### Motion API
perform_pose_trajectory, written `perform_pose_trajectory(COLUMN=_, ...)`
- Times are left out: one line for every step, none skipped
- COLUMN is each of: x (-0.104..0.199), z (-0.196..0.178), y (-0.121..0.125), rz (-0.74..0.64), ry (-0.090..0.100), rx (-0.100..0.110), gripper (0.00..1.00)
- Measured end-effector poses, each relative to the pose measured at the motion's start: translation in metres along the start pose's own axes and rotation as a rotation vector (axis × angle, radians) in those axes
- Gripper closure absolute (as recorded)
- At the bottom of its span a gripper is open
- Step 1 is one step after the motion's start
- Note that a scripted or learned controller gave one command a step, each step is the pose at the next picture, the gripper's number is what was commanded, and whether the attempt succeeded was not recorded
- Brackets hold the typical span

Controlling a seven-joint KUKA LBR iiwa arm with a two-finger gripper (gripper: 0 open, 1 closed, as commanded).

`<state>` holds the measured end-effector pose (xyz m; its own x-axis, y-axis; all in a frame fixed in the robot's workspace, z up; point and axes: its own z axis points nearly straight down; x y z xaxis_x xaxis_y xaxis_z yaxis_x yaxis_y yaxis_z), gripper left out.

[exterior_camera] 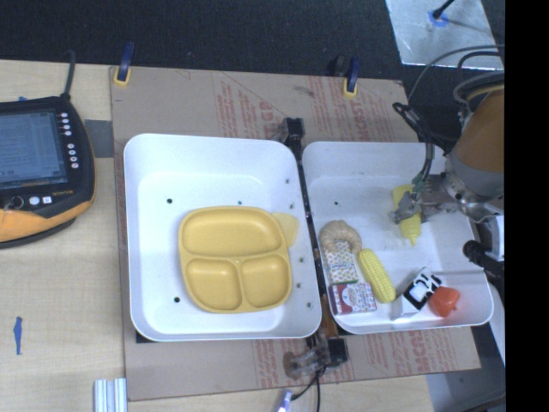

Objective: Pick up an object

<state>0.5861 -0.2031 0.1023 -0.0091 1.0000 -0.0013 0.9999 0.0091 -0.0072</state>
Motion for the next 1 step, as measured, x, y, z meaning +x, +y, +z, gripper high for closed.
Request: perform_pose_trajectory(x=0.0394, z=0.0103, y=0.0161, rz=0.002, ry=0.001, rx=-0.002, gripper=1.00)
